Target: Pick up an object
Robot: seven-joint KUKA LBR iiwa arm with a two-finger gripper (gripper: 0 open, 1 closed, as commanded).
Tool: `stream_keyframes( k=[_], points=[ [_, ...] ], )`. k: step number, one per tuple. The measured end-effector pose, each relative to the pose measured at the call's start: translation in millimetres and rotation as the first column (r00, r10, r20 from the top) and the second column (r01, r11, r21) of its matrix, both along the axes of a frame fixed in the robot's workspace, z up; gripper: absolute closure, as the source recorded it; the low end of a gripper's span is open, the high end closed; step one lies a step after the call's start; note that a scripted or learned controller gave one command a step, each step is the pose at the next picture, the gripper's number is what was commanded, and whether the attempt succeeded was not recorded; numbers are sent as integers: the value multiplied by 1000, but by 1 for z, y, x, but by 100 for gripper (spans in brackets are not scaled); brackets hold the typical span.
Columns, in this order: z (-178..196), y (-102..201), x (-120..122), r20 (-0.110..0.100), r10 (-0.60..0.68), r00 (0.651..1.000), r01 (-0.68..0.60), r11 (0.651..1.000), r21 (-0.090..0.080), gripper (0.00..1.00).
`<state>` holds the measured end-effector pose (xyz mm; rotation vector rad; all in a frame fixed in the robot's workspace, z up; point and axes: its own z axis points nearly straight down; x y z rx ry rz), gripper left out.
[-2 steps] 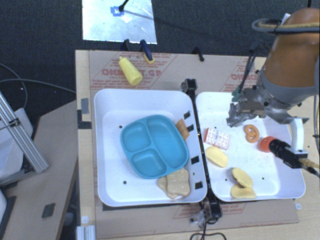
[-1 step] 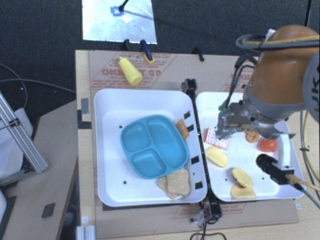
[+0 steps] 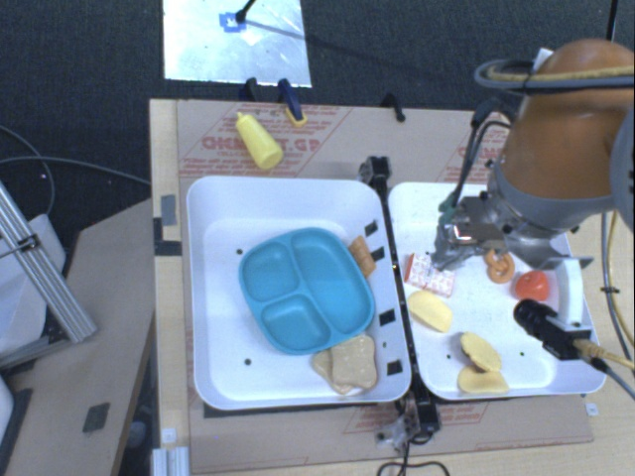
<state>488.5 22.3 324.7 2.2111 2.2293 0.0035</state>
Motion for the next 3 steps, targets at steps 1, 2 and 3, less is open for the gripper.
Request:
stream_keyframes(
  k=[1, 2, 3],
  points=[
    [137, 108, -1, 15, 8, 1000, -8, 1000, 8, 100],
    [140, 101, -1, 2, 2, 1000, -2, 1000, 2, 100],
    [151, 101, -1, 4, 9, 1000, -9, 1000, 2, 100]
  ],
)
